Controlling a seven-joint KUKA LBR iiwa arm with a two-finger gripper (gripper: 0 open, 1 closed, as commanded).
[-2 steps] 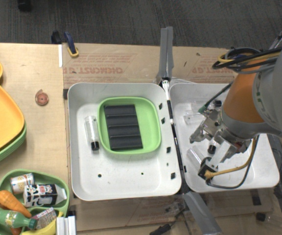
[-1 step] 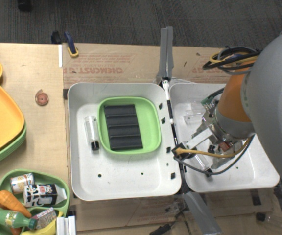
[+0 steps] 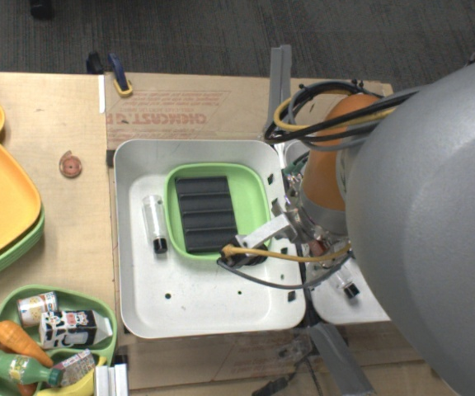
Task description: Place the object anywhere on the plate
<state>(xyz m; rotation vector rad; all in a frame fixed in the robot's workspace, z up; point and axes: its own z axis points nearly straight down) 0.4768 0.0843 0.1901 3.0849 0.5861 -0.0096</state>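
A green square plate (image 3: 255, 185) lies in the left white bin (image 3: 138, 287), toward its back right. A black ridged slab (image 3: 204, 213) rests flat on the plate and covers most of its middle. A clear tube with a black cap (image 3: 154, 223) lies on the bin floor just left of the plate. The gripper (image 3: 293, 223) hangs at the plate's right edge, over the wall between the two bins. The big grey arm and its orange band cover most of the gripper.
The right bin (image 3: 355, 302) is mostly covered by the arm. Stacked yellow plates (image 3: 2, 192) and a green bowl of toy food (image 3: 48, 337) sit on the bench at the left. A small red disc (image 3: 71, 165) lies near them.
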